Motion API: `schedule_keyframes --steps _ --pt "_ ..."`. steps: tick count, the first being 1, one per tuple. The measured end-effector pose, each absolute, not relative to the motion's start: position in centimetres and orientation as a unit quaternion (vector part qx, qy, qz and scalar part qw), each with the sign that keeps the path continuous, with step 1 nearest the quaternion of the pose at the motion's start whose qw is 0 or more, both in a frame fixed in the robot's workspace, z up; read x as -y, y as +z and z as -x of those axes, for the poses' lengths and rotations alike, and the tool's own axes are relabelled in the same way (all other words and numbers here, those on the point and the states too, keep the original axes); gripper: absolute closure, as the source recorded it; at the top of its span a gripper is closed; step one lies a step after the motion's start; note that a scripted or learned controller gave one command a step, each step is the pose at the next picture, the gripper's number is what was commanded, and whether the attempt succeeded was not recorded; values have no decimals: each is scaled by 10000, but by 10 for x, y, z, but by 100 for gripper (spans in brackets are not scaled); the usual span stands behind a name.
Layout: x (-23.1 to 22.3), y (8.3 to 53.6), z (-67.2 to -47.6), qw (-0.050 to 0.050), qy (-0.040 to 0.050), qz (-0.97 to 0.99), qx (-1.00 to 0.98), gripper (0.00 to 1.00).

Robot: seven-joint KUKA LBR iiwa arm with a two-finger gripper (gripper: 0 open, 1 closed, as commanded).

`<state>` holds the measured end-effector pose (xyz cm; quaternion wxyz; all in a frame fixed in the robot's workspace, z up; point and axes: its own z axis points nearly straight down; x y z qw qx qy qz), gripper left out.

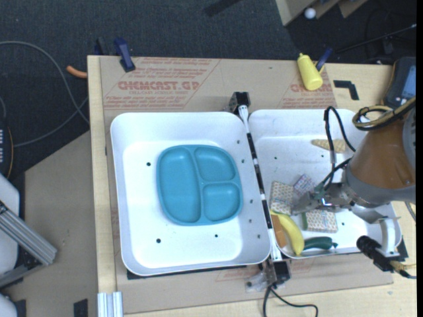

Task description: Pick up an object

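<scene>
My gripper (308,201) hangs low in the right bin (281,127), and the grey arm with its orange band (383,160) comes in from the right. Just left of it lies a small patterned square pad (282,193). A second patterned pad (322,222) lies right below the gripper. A yellow banana-shaped toy (291,233) rests in the bin's front left corner. Beside it, along the front wall, is a green-handled tool (322,244). A tan wafer-like piece (330,144) sits further back. I cannot make out anything held in the gripper.
The left bin (125,177) holds a blue divided plate (198,183). A yellow bottle-like object (308,72) and a blue clamp (123,54) lie on the cardboard behind the bins. A black cable (328,134) loops over the right bin.
</scene>
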<state>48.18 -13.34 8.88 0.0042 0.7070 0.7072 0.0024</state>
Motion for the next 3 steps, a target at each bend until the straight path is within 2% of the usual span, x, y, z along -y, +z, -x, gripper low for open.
schedule_keyframes --steps 1,2,3 --pt "132 100 -484 53 48 -7066 -7076 100" --pt "132 99 -483 43 41 -7066 -7076 0" --pt "177 126 -556 7 1 -7070 -7072 0"
